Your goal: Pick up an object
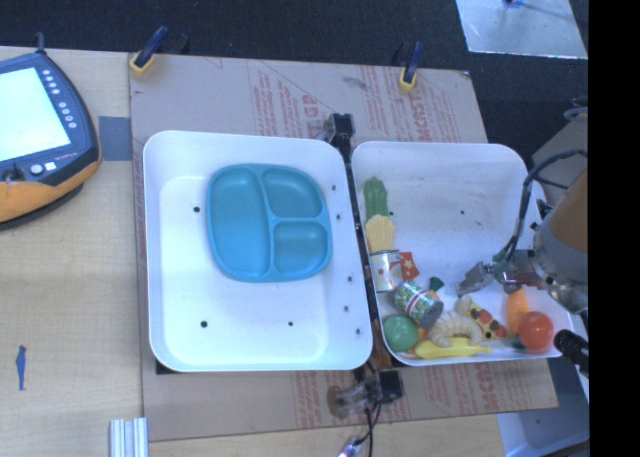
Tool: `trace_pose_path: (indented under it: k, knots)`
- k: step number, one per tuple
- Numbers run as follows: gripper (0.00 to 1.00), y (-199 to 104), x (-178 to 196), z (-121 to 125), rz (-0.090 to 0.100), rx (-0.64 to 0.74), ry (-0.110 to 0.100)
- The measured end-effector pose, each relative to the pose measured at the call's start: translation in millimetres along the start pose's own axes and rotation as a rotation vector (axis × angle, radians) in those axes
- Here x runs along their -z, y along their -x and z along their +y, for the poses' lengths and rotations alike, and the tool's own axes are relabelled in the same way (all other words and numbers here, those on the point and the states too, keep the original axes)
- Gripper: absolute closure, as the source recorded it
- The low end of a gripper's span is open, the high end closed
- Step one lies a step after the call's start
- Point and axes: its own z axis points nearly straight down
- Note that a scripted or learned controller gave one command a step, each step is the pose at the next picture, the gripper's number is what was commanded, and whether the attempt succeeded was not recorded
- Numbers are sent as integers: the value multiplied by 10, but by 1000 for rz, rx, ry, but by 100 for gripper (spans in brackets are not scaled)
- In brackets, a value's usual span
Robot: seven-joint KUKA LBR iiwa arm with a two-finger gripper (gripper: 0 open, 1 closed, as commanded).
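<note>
Two shallow white plastic bins sit side by side on a sheet of brown cardboard (pixel 300 95), which lies on a light wooden bench (pixel 70 305).

Left bin (pixel 170 325): it holds a light-blue plastic plate with three compartments (pixel 269 222), lying flat toward the bin's upper middle.

Right bin (pixel 450 170): the loose items are gathered along its left wall and lower edge. From top to bottom along the left wall lie a green toy vegetable (pixel 374 195), a yellow toy corn cob (pixel 380 235), a small silver-and-red packet (pixel 392 267), a small tin with a green and red label (pixel 416 301) and a round green ball (pixel 400 332). Along the lower edge lie a yellow toy banana (pixel 450 349), a pale toy item with coloured spots (pixel 470 320), an orange toy piece (pixel 516 305) and a red toy tomato (pixel 536 330). Several of these touch one another.

Arm: the grey arm enters from the right, over the right bin's right edge. Its two-finger gripper (pixel 480 277) hangs low over the lower right part of that bin, just beside the pale spotted item and the orange piece. From where I stand, the opening of the gripper cannot be judged, and nothing can be confirmed as held.

Two blue-and-yellow clamps (pixel 150 50) pin the cardboard's far edge. A grey and orange handheld control pendant (pixel 40 140) rests on the bench at far left.
</note>
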Motion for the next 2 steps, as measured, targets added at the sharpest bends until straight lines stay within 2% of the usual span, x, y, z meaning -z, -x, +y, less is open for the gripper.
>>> trace_pose_path:
  k: [2]
  knots:
    - [0,0,0,0,0,0,0]
